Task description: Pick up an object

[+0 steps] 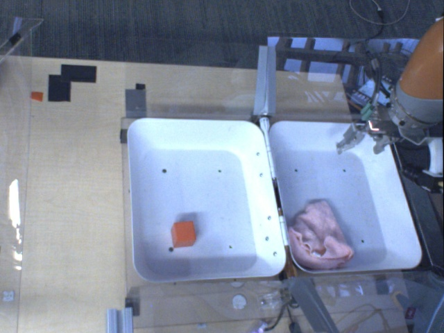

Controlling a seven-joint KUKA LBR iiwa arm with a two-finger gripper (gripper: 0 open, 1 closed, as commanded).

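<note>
a pale wooden counter (69, 207) spreads well to the left of the hand, beneath a strip of dark carpeted floor (173, 9) along the top of the view. two shallow white bins sit side by side on it, touching along a grey metal divider. the left bin (201, 141) lies well to the hand's left; the right bin (385, 207) sits directly under and below the hand. black square markers (68, 80) and a small orange tag (37, 96) lie on the counter far to the hand's left, and a thin cable loops on the floor above it.

the grey arm, its orange band (424, 64) showing just up and right of the hand, reaches in from the right edge. the hand (364, 137) hangs over the upper right corner of the right bin, its two fingers spread apart and pointing down-left, with nothing between them.

a crumpled pink cloth (320, 236) lies in the near left part of the right bin, below and slightly left of the hand, well apart from it. a small orange block (184, 234) rests in the lower part of the left bin, far down and left of the hand.
</note>
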